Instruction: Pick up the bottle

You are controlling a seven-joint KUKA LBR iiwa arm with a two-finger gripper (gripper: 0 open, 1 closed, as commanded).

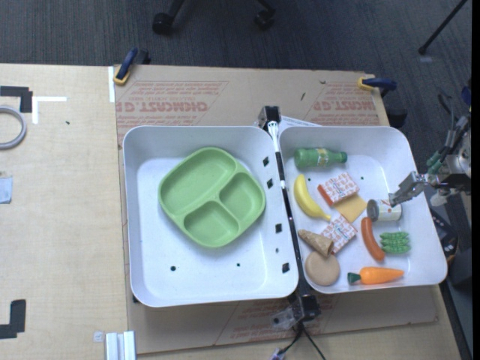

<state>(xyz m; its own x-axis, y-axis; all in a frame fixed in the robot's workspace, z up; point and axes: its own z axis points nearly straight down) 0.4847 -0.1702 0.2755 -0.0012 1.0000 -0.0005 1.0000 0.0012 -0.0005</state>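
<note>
Two shallow white bins (142,223) are seen; the green plastic bottle (320,157) lies near the right bin's far edge, while the gripper (401,193) is held open by its right edge.

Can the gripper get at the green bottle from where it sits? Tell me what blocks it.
Probably yes. The bottle lies on its side at the far edge of the right bin, nothing on top of it. The banana lies just below it. The gripper hovers by the bin's right side.
</note>
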